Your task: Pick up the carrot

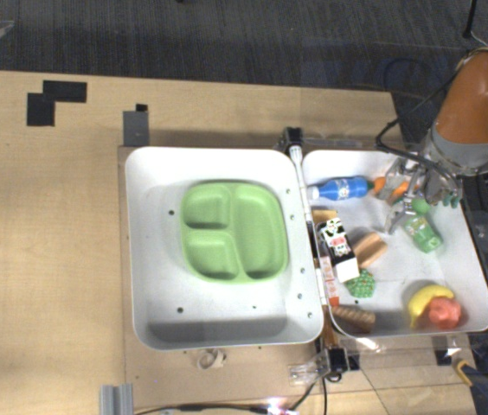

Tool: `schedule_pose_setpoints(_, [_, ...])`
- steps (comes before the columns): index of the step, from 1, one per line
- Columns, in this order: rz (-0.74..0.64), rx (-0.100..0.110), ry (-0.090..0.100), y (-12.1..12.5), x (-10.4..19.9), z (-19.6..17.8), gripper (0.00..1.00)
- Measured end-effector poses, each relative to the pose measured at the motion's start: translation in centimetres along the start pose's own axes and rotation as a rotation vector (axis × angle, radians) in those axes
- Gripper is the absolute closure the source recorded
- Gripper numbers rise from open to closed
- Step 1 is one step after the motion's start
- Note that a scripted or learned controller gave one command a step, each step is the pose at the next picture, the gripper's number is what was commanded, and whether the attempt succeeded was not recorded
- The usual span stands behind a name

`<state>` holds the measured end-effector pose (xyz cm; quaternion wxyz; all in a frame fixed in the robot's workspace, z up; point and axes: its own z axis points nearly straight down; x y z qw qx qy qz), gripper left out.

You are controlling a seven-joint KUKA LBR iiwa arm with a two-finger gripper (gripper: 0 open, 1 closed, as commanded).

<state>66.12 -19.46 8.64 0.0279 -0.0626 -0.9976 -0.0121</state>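
Where the desk [45, 275] comes closest to the camera, loose cables [313, 379] lie at the seam between the two white bins. Just beyond them, the left bin [140, 232] holds a green divided tray [231, 230], lying flat near its middle. At the near wall of the right bin [479, 271] there is a brown, ridged piece [354, 318] that is too small to name, and to its right a yellow banana [426, 295] touches a reddish round fruit [444, 314]. A step farther back sit a small green broccoli-like piece [362, 284], a black and white carton [337, 247] lying along the bin's left wall, and a tan bread roll [370, 249] just beside it. A green bottle [423, 233] lies tilted on the bin floor right of the roll.

Above that bottle the gripper [408, 199] hangs low over the far part of the right bin. It is a blur of grey metal and small orange and green bits, so whether it is spread or closed I cannot tell, nor whether anything sits in it. The carrot [384, 184] is the small orange piece just to the gripper's left, near the cap end of a blue bottle [341, 188] that lies along the far side; its right end merges with the gripper, so touching or apart is unclear.

Behind it, the arm's orange band [478, 93] rises at the frame's right, partly cut off. Farthest back, black patches [54, 100] mark the desk before dark carpet [227, 24].
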Motion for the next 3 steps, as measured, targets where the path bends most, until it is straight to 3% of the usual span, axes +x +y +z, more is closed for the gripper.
schedule_pose_setpoints(1, [0.011,0.001,-0.010,0.0,0.3,0.0,0.00])
schedule_pose_setpoints(2, [0.011,0.008,-0.064,0.0,-0.7,-1.7,1.00])
schedule_pose_setpoints(3, [0.012,0.009,-0.011,-0.3,0.6,-0.4,0.00])
